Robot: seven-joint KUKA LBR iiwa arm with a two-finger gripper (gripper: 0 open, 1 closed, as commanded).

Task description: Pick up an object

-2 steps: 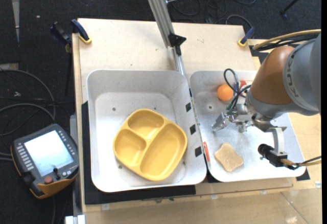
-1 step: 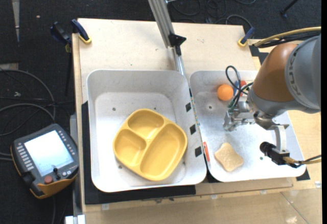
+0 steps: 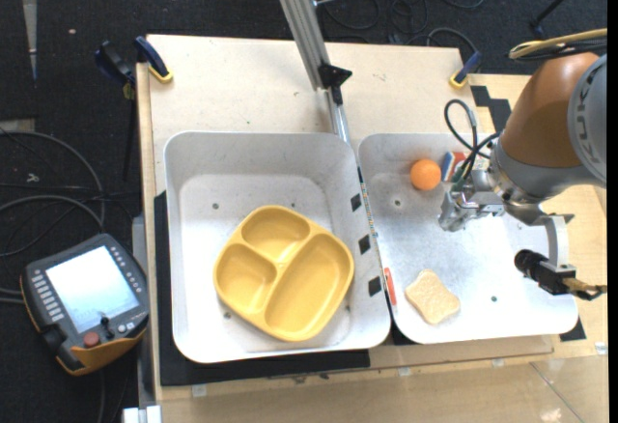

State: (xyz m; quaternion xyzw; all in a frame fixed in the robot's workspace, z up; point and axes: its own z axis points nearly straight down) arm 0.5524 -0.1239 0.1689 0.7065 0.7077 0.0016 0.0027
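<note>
1. My gripper [image 3: 456,214] hangs over the right bin [image 3: 502,315], near its upper middle, at the end of my grey arm with the orange band [image 3: 541,122] that reaches in from the right.
2. Nothing lies between my fingers. Whether they are spread or pressed together I cannot tell at this slant.
3. The orange ball [image 3: 425,174] rests on the floor of the right bin, just beside my gripper, up and to its left, close to the bin's far wall. It appears apart from the fingers, though the gap is small.
4. A tan toast-shaped piece [image 3: 432,296] lies in the same bin, toward its near edge, below my gripper and well apart from it.
5. The left bin [image 3: 193,160] holds a yellow divided plate [image 3: 283,270] with three compartments, set toward the bin's near right.
6. A handheld control pendant [image 3: 85,300] sits to the left of the bench.
</note>
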